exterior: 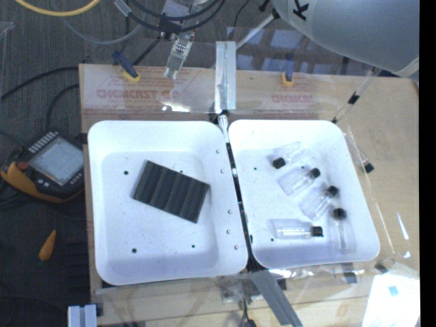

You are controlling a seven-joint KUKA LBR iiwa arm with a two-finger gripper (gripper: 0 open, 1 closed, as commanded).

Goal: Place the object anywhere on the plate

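Observation:
A dark ribbed rectangular plate [170,191] lies flat and slightly turned in the left white bin [109,251]. Several clear vials with black caps lie in the right bin [354,247]; among them are one on its side near the front [294,231] and one near the middle [300,178]. My gripper [178,54] hangs high at the top of the view, over the bench's back edge behind the left bin. It is far from both the plate and the vials. Its tip looks slim and pale, and what is in it is unclear.
A metal divider post [225,80] stands at the back between the bins. Cables loop around the gripper's mount at the top. A handheld pendant [51,165] lies on the floor left of the bench. The arm's large grey body [347,12] covers the upper right.

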